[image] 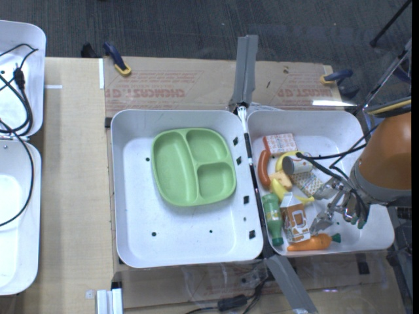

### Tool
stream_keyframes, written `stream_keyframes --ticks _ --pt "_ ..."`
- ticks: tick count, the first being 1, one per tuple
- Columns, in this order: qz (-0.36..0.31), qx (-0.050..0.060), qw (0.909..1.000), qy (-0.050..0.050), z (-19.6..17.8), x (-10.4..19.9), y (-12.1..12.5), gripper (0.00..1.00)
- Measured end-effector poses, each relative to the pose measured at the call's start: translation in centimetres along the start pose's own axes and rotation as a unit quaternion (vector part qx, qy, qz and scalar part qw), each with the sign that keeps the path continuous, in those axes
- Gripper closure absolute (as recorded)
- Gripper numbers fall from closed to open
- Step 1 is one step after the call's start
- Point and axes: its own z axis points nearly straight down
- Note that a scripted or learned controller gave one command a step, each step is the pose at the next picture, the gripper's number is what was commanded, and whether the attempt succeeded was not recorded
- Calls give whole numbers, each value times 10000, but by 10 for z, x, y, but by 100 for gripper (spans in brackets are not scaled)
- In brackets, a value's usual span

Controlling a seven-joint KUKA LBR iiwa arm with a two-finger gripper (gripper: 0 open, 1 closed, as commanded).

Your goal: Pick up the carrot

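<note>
The carrot (309, 243) is orange with a small green tip at its right end. It lies flat along the front wall of the right bin (376, 239). My gripper (335, 212) hangs over the right part of that bin, just above and to the right of the carrot, and is not touching it. It is open with nothing between its fingers. The grey arm with its orange band (393, 150) reaches in from the right.
Packed left of the carrot are an orange carton (296, 221), a green bottle (272, 216), a banana (280, 186), a red sausage (263, 167), a can (299, 164) and a pink box (280, 142). A green divided plate (194, 167) lies in the left bin (131, 241).
</note>
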Motion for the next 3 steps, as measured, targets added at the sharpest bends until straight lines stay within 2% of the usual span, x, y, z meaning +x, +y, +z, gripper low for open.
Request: stream_keyframes --ticks 1,2,3 --pt "-78 0 10000 -10 0 10 20 0" --pt "-518 81 9986 -98 -5 19 40 0" --pt "-2166 28 9762 -125 -5 17 45 0"
